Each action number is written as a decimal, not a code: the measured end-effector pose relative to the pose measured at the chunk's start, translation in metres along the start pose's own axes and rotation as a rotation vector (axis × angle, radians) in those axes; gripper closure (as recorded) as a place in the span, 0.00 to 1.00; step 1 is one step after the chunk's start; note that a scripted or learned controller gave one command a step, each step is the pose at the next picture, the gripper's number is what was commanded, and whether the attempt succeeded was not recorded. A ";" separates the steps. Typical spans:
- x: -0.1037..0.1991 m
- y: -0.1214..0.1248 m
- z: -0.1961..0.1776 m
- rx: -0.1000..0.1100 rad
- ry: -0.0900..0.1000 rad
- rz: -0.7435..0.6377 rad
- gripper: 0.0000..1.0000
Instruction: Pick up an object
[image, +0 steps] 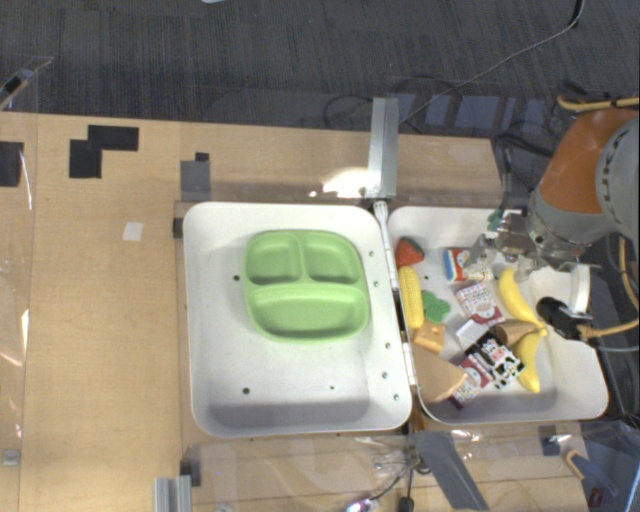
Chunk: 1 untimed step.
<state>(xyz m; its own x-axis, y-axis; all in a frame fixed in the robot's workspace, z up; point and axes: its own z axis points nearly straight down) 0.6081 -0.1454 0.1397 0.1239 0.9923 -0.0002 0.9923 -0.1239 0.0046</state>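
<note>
Right bin holds the clutter: two bananas, corn cob, red piece, small green piece, printed cards and boxes, tan wedges. Left bin holds a green divided plate.

Arm reaches in from the right, end effector low over the right bin's upper part, just beside the upper banana and the cards. Step judged: approach, nothing lifted yet. Next move calls for settling on one item, likely that banana, and closing squarely on it.

Hard to make out: finger spread cannot be told, the metal parts blur into the clutter. Wrist covers the bin's far right corner. Card prints unreadable.
</note>
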 end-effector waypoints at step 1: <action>-0.024 -0.009 0.038 -0.028 0.002 -0.112 0.00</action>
<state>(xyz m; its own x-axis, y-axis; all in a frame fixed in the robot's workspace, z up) 0.5967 -0.1685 0.1017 0.0123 0.9999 0.0000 0.9994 -0.0123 0.0323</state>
